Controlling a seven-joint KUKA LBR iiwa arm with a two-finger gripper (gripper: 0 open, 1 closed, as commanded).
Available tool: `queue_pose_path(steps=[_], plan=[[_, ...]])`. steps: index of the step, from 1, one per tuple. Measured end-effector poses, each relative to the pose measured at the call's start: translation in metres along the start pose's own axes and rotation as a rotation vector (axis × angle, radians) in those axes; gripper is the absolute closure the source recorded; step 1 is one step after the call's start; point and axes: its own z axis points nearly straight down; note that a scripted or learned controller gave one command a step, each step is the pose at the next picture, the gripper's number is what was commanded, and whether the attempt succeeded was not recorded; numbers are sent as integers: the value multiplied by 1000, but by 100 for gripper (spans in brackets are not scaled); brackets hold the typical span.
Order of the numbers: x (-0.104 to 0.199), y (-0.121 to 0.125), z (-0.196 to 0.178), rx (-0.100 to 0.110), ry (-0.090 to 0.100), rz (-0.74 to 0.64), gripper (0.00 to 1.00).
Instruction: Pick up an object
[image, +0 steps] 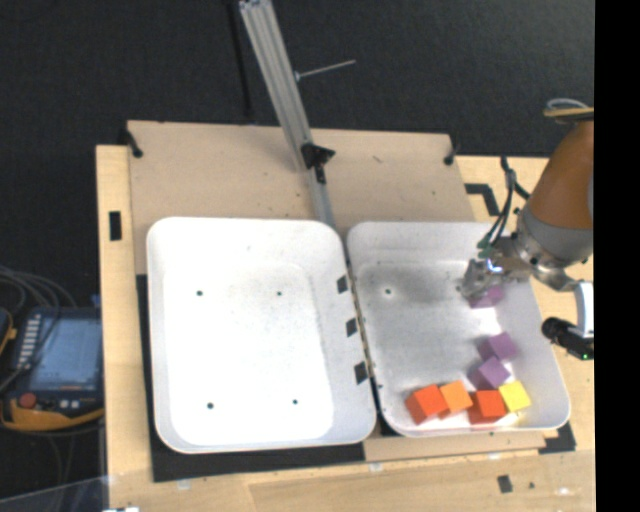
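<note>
My gripper (484, 283) hangs over the right part of the right bin (400, 260), reaching in from the right. A small purple block (489, 296) sits between its fingertips, and the fingers are shut on it. The gripper's grey shadow falls on the bin floor to its left. Loose blocks lie in the bin's near right corner: two purple ones (497, 348) (492, 373), two orange ones (428, 403) (456, 396), a red-orange one (489, 405) and a yellow one (515, 396).
The left bin (245, 330) lies beside the right one, with a raised rim between them. A slanted metal pole (285, 95) rises from behind the bins. A teach pendant (60, 360) sits off the bench at the left.
</note>
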Motion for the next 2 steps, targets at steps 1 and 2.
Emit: queue_pose_path(steps=[1, 2], plan=[[-10, 8, -56, 0, -1, -2, 100], [-12, 10, -111, 0, 0, -2, 100]])
